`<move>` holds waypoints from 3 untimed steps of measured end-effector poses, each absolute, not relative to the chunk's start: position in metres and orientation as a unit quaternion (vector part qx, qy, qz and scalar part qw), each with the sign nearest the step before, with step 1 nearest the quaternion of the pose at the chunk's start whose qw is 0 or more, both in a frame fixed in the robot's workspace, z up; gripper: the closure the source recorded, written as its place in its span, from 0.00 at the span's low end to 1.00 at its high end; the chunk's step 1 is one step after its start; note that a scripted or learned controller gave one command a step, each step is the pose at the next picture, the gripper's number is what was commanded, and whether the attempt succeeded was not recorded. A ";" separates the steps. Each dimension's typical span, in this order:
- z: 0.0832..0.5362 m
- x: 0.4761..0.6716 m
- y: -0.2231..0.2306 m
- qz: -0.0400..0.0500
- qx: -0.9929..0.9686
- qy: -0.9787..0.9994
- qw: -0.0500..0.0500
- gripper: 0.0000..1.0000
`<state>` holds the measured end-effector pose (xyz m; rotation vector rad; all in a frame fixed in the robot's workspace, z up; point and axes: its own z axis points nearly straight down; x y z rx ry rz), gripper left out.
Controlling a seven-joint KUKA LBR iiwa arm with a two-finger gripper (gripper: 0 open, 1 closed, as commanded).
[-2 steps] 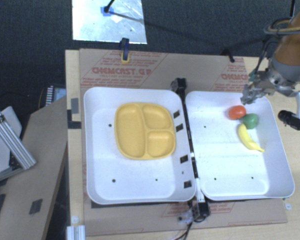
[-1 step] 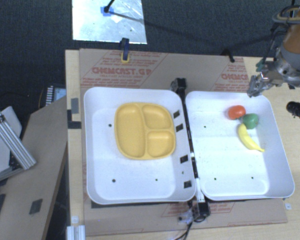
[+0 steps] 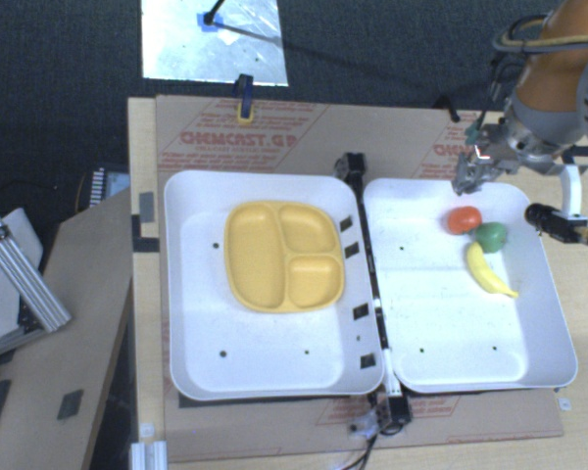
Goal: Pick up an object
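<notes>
My claw [image 3: 467, 186] hangs just above the tomato [image 3: 463, 220]; I can't tell its state. Just past the tomato lie a green fruit [image 3: 491, 235] and a banana [image 3: 489, 269], all in the right bin [image 3: 451, 360]. I'd judge the tomato light, smooth, likely to roll: pinch across its middle.

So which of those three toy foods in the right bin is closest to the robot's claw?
The round orange-red toy fruit, just below the gripper; the green piece and yellow banana lie farther off.
</notes>
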<state>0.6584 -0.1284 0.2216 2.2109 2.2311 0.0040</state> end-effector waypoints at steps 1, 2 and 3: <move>0.232 0.652 -0.069 0.002 0.704 0.711 0.000 1.00; 0.221 0.649 -0.017 0.001 0.704 0.711 0.000 1.00; 0.223 0.634 0.045 0.001 0.703 0.711 -0.001 1.00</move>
